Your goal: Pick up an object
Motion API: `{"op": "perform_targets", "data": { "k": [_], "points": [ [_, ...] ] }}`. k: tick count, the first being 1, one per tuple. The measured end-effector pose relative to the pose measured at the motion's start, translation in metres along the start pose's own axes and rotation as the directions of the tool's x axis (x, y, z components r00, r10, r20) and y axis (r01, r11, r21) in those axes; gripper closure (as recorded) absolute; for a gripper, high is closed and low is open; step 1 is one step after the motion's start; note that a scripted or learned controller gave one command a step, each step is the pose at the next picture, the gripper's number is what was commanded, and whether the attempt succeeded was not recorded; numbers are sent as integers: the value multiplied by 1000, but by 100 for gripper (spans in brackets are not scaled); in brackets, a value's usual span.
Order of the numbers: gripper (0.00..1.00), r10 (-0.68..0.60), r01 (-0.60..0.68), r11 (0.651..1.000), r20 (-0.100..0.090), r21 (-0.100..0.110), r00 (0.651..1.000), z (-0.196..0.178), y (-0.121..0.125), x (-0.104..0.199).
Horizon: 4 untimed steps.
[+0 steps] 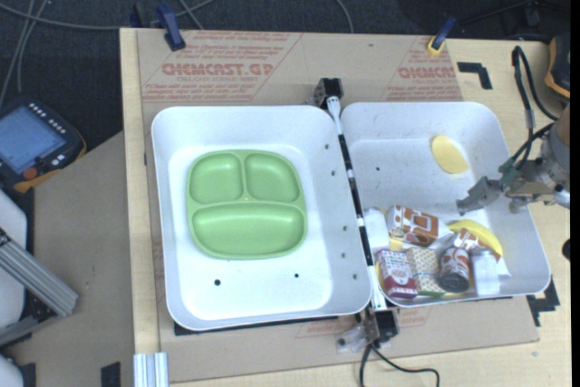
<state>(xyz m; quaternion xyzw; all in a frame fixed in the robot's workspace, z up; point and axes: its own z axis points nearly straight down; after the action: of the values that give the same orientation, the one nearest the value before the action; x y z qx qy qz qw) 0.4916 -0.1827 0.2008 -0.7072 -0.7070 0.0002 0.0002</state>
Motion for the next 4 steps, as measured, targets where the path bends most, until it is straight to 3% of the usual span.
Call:
{"op": "perform_targets", "data": {
  "k": [1,2,3,4],
  "points": [
    [0,-1,1,1000,-1,1,1000,114,53,69],
    [0,0,0,1000,2,-2,1000,116,113,0],
    [0,-3,3,1000,-6,5,1000,115,175,-29],
    [100,-4,4,1000,0,-2,1000,104,176,-30]
  ]
}}
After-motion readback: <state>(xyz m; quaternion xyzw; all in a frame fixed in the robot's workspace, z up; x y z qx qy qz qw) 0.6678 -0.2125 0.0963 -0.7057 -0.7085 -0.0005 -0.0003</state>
